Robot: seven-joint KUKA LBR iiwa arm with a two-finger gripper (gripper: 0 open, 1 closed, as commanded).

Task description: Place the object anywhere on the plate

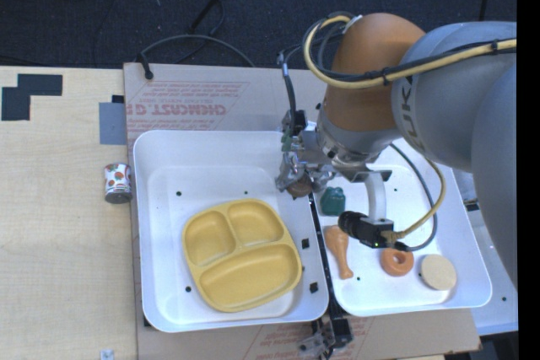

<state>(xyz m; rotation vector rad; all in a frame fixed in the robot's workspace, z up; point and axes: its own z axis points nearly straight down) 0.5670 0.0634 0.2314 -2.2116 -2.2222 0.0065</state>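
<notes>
A yellow plate (242,255) with three compartments lies in the left bin (160,181), towards its front. My gripper (294,180) hangs over the ridge between the two bins, just beyond the plate's far right corner. Its tips are small and dark against the wrist, and nothing can be made out between them. In the right bin (472,282), a green object (334,201) sits right beside the gripper. An orange drumstick-shaped toy (340,251), a brown doughnut (396,262) and a tan round biscuit (438,272) lie nearer the front.
A small patterned can (117,182) lies on the wooden bench left of the left bin. The big grey and orange arm (396,88) covers the back of the right bin. Cardboard lies under both bins.
</notes>
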